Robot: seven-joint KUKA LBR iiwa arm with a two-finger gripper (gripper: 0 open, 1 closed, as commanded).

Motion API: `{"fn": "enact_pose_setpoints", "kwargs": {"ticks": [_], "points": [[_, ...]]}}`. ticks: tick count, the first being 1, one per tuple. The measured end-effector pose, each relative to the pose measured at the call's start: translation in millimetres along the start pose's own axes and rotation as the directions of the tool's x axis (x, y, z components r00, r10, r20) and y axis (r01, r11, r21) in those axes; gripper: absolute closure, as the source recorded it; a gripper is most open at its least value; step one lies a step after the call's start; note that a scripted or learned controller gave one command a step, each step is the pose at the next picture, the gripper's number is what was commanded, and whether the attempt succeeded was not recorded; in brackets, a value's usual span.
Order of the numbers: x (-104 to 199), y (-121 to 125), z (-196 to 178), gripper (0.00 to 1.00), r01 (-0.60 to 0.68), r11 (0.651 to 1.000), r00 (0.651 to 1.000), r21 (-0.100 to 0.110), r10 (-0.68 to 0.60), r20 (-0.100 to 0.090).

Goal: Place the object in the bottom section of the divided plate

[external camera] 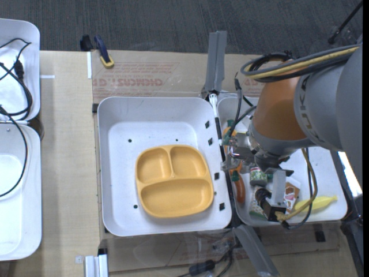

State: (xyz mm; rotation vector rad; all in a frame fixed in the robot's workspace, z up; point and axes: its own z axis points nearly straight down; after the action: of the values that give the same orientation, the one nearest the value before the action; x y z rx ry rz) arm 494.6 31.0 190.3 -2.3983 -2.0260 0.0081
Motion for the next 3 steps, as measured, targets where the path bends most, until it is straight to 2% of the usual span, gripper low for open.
{"fn": "enact_pose_setpoints", "kwargs": {"ticks": [1, 2, 3], "points": [[3, -18, -94, 1.0, -0.022, 1.0, 1.0, -0.003, 0.022, 0.0], [16, -21, -16, 1.0, -0.541, 0.841, 0.841, 0.002, 0.541, 0.002], [74, -31, -7, 1.0, -0.055, 0.998, 0.998, 0.001, 0.055, 0.0]]}}
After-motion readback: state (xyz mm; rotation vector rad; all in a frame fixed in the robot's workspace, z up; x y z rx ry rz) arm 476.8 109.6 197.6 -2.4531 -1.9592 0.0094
